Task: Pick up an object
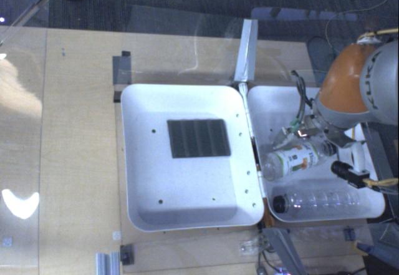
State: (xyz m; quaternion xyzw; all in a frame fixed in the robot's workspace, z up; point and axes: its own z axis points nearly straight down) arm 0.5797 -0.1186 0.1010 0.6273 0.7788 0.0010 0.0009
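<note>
Two shallow white plastic bins stand side by side on the pale wooden bench (62, 161). The left bin (140, 205) has a dark ribbed rectangular panel (198, 138) on its floor. The right bin (274, 102) holds two bottles. One is a clear plastic bottle with a white and green label (294, 160); it lies on its side in the middle of the bin, with the cap end toward the left bin. The other is a clear, ribbed plastic bottle with a dark cap (321, 200); it lies along the near wall of the bin, apart from the first one.

The grey arm with the orange band (349, 83) reaches in from the right. Its gripper (307, 132) is low over the right bin, just above the labelled bottle and very near it. The wrist and cables cover the tool, so whether it is apart or together I cannot tell, and no bottle is seen clamped in it.
</note>
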